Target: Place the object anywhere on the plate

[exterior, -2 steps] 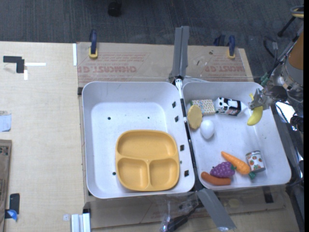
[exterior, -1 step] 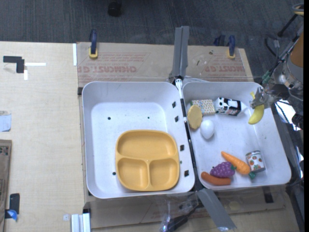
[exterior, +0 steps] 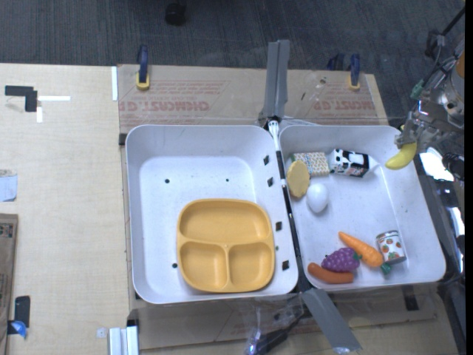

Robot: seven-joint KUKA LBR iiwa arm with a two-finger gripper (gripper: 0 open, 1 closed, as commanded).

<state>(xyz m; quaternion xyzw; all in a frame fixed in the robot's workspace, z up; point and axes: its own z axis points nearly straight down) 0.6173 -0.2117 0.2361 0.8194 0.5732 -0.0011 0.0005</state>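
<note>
A yellow three-part plate (exterior: 194,228) lies in the left bin (exterior: 148,198), toward its front. At the right bin's far right corner my gripper (exterior: 411,140) hangs above the rim. A small yellow banana (exterior: 401,158) sticks out down and to the left from between its fingers, and the gripper is shut on it. The banana is lifted over the right bin's upper right edge, far from the plate.
The right bin (exterior: 414,205) holds a tan slice (exterior: 298,178), a white egg (exterior: 317,197), a cracker box (exterior: 318,163), a black-and-white carton (exterior: 349,163), a carrot (exterior: 361,248), purple grapes (exterior: 340,259), a sausage (exterior: 330,274) and a small can (exterior: 390,247). A grey divider (exterior: 277,80) stands behind the bins.
</note>
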